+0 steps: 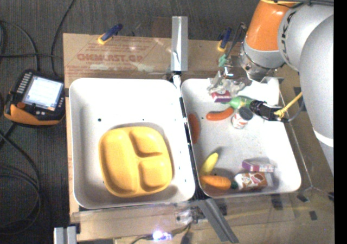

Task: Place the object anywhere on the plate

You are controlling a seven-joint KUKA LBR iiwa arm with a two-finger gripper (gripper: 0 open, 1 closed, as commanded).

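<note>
Yellow plate (136,159): three compartments, in left bin (81,107), nothing on it.
Pincer (223,84): low over back corner of right bin (282,145), above small pink-white packet (220,96); opening not discernible.
Right bin contents: sausage (219,114), green item (239,101), small jar (241,120), banana (209,162), carrot (216,181), two cartons near front.
Status: no object transferred; pick, carry, placement all outstanding. Target object likely packet — judgement only.

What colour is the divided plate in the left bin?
Yellow; the plate shows plainly in the camera view.
</note>
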